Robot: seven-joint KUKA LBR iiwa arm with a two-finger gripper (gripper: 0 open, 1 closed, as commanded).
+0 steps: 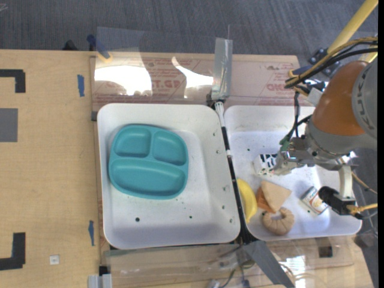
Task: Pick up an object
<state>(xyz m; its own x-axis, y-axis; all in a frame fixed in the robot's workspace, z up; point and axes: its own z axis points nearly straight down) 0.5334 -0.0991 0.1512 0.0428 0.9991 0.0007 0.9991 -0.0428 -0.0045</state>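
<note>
The right bin [255,123] holds several objects. A small black-and-white patterned item [267,159] lies near its middle. My gripper [283,162] hangs right beside it, at its right edge, under the grey wrist and orange band [339,104]. Whether it touches the item is unclear. Lower in the bin lie a yellow banana-shaped piece [246,198], an orange wedge [275,195] and a brown round pastry [278,220]. A small white-and-orange object [312,200] sits to the right, partly hidden by the arm's black parts.
The left bin [207,218] carries a teal divided plate [147,161]. A raised divider [227,161] separates the two bins. Cables and a yellow bar [354,23] run above the arm at the upper right. Brown cardboard [42,161] covers the bench to the left.
</note>
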